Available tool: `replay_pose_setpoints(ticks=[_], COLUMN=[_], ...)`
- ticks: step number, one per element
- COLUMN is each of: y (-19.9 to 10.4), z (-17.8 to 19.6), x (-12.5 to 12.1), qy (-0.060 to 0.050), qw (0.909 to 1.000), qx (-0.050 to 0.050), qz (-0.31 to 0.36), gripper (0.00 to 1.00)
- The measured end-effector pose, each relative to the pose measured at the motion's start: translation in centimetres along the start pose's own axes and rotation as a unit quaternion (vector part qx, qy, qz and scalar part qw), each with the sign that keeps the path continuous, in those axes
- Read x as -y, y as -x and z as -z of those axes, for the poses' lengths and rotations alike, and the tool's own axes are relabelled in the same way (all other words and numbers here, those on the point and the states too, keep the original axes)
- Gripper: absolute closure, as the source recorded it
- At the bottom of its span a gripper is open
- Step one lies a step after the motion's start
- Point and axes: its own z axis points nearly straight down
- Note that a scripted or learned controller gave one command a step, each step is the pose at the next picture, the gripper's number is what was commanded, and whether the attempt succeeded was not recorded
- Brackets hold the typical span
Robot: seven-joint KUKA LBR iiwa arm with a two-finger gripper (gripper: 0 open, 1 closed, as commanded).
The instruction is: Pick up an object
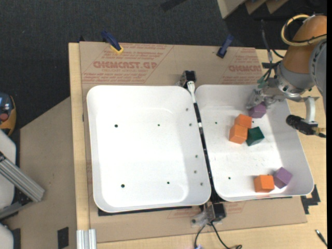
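- Five small blocks lie in the right bin (pixel 298 154); the one in play is the purple block (pixel 258 109) at about one o'clock in that bin, near its upper rim.
- That purple block sits directly under the gripper (pixel 261 98), whose fingers come down around or onto its top. It appears to rest on the bin floor, though whether it is clear of the floor is hard to judge.
- Whether the gripper is clenched on the block or merely touching it I cannot tell; the fingers are small and blurred against the wrist hardware.
- At seven o'clock from the purple block, just beside it, stands an orange block (pixel 240 129) touching a dark green block (pixel 254 136).
- Near the bin's lower edge, at five o'clock, a second orange block (pixel 264 183) sits beside a second purple block (pixel 282 177).
- Risk, as I judge it: a grip landing on one edge could let the block twist out or slide as the arm rises.
- Another risk: a sideways nudge could push it against the orange and green pair or toward the rim.
- The left bin (pixel 104 102) lies at nine o'clock, well apart, on the same bench (pixel 78 139).
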Motion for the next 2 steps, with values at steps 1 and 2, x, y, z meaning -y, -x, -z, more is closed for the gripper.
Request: replay_pose_setpoints(ticks=[1, 2], y=[-8.2, -16.1], z=[-1.0, 9.7], x=[0.0, 3.0], qy=[-0.002, 0.003], qw=[1.0, 1.0], qx=[-0.002, -0.003], qz=[0.002, 0.004], gripper=[1.0, 1.0])
